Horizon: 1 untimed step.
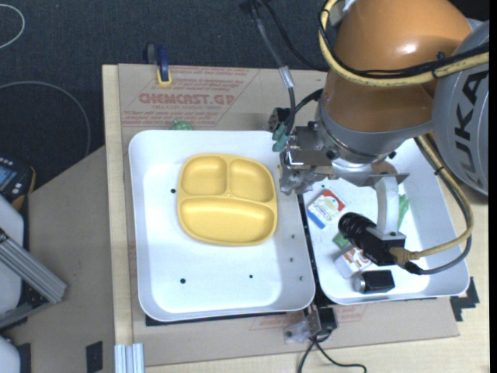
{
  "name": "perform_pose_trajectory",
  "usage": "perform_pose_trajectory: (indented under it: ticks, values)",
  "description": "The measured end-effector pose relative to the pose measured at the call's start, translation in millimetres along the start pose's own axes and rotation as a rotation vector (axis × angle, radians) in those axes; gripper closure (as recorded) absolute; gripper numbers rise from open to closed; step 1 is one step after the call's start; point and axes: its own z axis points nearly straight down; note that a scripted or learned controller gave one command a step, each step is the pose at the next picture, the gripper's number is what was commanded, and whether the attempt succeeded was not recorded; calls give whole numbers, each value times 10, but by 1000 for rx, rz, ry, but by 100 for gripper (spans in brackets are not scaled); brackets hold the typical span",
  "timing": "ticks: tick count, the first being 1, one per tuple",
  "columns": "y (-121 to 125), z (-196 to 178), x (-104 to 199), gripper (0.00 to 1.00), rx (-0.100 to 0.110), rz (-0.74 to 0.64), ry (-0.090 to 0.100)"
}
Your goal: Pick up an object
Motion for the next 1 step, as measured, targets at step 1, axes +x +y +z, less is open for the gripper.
perform_pose_trajectory:
  ticks: [1]
  values:
    - [11,-983,361,100,-8,-1,3]
